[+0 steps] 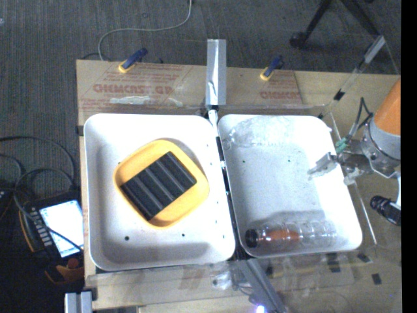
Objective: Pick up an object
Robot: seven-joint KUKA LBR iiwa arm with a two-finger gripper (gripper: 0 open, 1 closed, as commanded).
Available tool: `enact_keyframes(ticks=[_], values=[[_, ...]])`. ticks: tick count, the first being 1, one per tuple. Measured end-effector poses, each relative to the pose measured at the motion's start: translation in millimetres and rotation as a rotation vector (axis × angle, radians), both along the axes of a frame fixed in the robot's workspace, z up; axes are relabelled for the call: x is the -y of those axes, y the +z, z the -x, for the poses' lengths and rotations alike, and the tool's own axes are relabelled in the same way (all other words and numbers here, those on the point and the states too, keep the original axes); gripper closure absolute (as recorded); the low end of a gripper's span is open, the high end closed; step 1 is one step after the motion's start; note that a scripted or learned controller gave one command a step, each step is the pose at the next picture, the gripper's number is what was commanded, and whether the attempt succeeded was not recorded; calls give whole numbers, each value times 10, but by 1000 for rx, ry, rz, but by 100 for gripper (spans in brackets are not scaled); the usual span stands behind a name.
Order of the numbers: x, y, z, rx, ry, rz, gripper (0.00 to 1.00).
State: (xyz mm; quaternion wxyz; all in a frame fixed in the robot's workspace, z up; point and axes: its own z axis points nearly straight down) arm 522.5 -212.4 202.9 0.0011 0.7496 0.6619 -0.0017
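Observation:
A yellow block with a black ridged top lies in the middle of the left bin, turned at an angle. A clear plastic bottle with a dark cap end lies on its side along the front wall of the right bin. My gripper hovers over the right bin's right edge, well behind the bottle and far from the yellow block. Nothing is visibly held in it. The orange band of the arm shows at the right border.
Two blue-and-yellow clamps hold the cardboard base at the back. A metal bar rises between the bins. A handheld screen with cables lies on the floor at left. A chair base stands behind.

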Motion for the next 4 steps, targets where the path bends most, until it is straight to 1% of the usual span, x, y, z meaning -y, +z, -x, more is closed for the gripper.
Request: enact_keyframes(ticks=[1,2,3,4], values=[[-602,1104,376,1,354,-3,0],[-1066,-81,388,-2,355,-6,0],[-2009,-192,385,-1,282,-5,0],[-1278,408,-445,0,76,0,0]])
